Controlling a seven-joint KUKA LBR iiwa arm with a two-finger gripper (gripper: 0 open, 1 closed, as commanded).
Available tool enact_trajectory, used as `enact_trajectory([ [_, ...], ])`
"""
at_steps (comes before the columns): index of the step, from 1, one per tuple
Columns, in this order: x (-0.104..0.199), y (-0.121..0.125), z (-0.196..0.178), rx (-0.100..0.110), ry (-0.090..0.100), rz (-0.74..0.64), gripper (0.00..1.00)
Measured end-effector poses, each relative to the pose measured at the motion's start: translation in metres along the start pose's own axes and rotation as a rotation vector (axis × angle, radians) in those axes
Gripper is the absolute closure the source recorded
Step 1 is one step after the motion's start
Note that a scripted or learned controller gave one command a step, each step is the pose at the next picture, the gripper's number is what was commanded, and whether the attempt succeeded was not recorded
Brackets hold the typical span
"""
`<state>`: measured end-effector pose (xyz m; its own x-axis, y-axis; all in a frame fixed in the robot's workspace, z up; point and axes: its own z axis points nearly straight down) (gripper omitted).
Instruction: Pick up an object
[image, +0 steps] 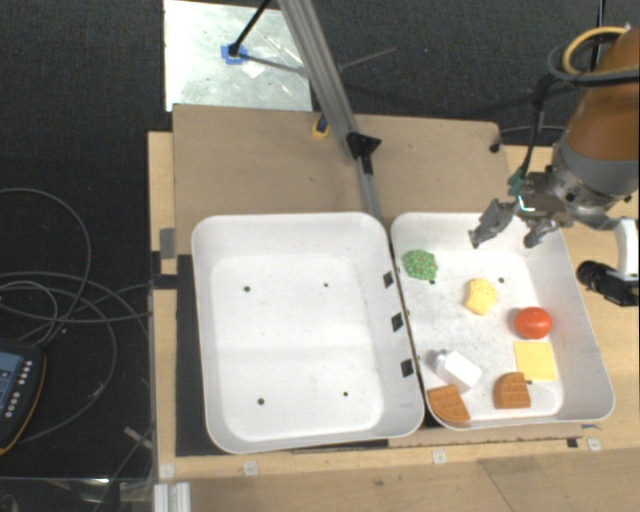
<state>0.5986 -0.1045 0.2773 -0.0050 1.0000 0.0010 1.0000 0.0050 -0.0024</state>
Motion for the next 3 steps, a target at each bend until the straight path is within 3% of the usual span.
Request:
enact_trajectory([
  [1,0.0,0.001,-0.002,-0.004,-0.001,0.001,0.0],
  [3,-0.002,0.011,0.117,0.002,0.0,0.004,0.0],
])
